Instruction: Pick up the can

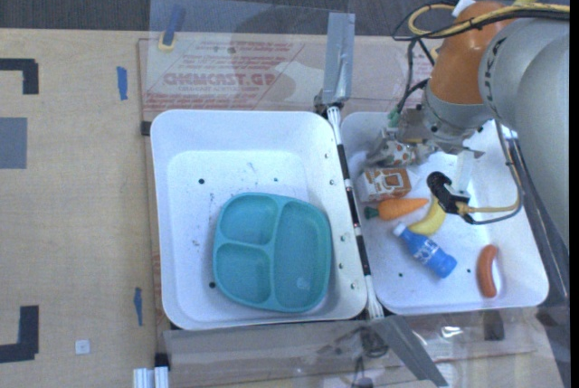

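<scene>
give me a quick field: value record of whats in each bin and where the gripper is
left bin: teal divided plate
right bin: small carton, toy carrot, banana, blue bottle lying down, hot dog sausage
can: cannot tell it apart; something sits under the gripper, unclear
gripper: low over the right bin's far left part, just beyond the carton
fingers: hidden by the wrist
arm: reaches in from the right

The white right bin (529, 287) lies under the fingers (398, 145); just below them an orange-and-white carton (387, 184), then an orange carrot (401, 208), a yellow banana (430, 220) and a blue plastic bottle (427, 253). Left, the white left bin (181, 151) holds a teal divided plate (271, 252).
</scene>
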`<state>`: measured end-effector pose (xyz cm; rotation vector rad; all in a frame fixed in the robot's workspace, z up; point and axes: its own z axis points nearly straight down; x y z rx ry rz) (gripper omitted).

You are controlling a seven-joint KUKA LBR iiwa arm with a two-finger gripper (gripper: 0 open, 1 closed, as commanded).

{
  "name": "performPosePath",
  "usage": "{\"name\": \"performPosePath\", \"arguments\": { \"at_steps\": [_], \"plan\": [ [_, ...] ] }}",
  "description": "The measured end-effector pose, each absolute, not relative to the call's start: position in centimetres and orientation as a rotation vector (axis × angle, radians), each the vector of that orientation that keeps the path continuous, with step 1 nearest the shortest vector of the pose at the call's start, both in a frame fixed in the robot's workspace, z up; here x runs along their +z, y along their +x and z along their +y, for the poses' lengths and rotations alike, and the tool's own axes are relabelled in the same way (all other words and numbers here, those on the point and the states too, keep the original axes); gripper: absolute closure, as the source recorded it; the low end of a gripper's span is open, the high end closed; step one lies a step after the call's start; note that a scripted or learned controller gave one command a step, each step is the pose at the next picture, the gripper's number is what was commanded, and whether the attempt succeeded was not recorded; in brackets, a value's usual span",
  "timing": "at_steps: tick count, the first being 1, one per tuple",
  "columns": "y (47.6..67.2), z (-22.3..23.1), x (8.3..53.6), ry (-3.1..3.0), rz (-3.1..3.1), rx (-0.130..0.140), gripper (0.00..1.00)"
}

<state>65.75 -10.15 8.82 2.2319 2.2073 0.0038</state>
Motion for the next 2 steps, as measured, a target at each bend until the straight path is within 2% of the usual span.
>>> {"name": "performPosePath", "arguments": {
  "at_steps": [1,2],
  "plan": [
    [65.9,-10.2,10.0,2.23,2.203,0.008,1.0],
    [66.8,-4.8,18.6,2.034,2.389,0.003,1.0]
  ]
}}
